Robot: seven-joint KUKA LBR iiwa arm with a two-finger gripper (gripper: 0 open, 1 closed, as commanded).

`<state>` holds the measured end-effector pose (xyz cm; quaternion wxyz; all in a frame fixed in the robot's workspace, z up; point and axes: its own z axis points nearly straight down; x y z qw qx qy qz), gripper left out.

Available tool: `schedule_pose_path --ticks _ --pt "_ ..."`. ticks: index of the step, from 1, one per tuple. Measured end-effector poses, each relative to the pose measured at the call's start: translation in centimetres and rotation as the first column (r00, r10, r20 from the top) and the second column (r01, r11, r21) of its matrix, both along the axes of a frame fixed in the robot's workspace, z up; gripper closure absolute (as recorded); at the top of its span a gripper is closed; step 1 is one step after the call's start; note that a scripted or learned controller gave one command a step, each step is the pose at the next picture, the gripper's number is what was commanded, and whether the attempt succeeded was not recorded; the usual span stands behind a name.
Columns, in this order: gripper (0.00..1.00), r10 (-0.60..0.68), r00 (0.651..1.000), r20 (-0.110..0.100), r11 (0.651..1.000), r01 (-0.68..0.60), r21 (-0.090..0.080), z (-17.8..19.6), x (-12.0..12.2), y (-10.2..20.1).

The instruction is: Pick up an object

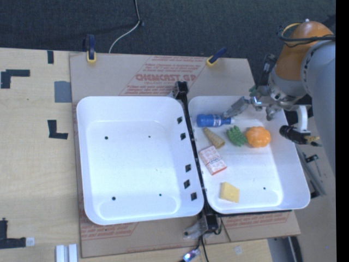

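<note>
Your bench point(32, 146) carries a brown cardboard sheet point(158, 78), clamped at its far edge, and on that sheet the two white bins sit side by side, touching along their shared edge. The left bin point(87, 111) is the larger-looking of the pair from this angle; the right bin point(283, 201) holds every loose object you can see. The arm point(313, 64) comes in from the right, its orange band above the wrist, and leans over the far right corner of the right bin. The gripper point(235, 108) points down and left toward the far left part of that bin, its tip just beside the blue bottle point(210, 120); you cannot tell from this angle how the jaws stand, and nothing shows between them. The blue bottle lies on its side near the bin's far left wall. Just right of it and nearer you sits the orange fruit point(258, 137), with the green leafy toy point(236, 136) touching its left side. The tan cone point(215, 138) lies just below the bottle. The red-and-white packet point(212, 160) is next, toward the near side, and the yellow wedge point(229, 192) sits alone near the front.
</note>
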<state>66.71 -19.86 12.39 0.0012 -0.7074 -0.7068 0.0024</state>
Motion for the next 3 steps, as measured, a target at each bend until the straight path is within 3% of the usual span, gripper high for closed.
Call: schedule_pose_path --ticks 1,2,3 --pt "0.0 0.002 1.0 0.006 1.0 -0.002 -0.002 -2.8 0.2 5.2" --pt "0.0 0.001 1.0 0.001 1.0 -0.001 0.002 -4.0 -3.9 7.5" --pt "1.0 0.002 1.0 0.002 1.0 -0.002 0.0 -3.0 -3.8 7.3"
